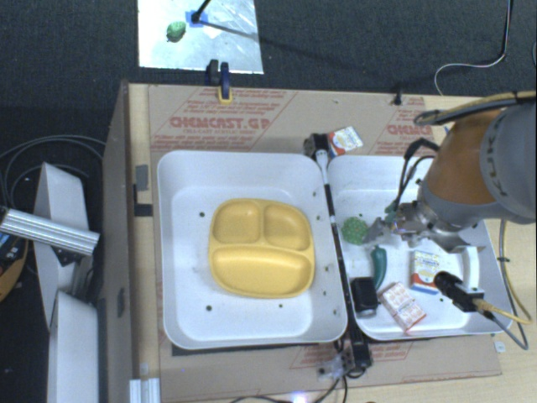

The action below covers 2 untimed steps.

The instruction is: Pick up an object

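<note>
Gripper [388, 225] low in the right bin [369, 175], beside the green ball [355, 229], apparently its target; we cannot tell its opening or hold.

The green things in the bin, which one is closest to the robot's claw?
The round bumpy green ball, just left of the gripper. The dark green pepper is long, curved, and lies lower down.
</note>
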Motion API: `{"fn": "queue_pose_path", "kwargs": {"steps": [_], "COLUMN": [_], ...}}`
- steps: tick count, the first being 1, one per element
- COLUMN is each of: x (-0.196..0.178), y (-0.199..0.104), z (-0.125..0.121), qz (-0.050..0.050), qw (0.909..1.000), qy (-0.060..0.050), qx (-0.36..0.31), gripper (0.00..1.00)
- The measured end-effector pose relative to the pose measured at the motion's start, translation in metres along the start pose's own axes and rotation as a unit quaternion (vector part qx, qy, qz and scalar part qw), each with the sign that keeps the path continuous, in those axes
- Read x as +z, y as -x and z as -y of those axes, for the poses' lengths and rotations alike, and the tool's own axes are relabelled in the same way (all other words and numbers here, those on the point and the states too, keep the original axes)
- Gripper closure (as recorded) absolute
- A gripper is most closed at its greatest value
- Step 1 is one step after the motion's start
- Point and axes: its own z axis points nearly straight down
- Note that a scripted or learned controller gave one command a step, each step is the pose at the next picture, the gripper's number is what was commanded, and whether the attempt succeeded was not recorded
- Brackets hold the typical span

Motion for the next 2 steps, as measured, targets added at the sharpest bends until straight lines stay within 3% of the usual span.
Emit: {"fn": "queue_pose_path", "kwargs": {"steps": [1,2], "x": [0.031,-0.083], "y": [-0.006,0.034], "z": [0.021,-0.004], "qz": [0.0,0.001], "qw": [1.0,1.0], "qy": [0.0,0.002], "qx": [0.001,0.0], "gripper": [0.0,0.0]}}
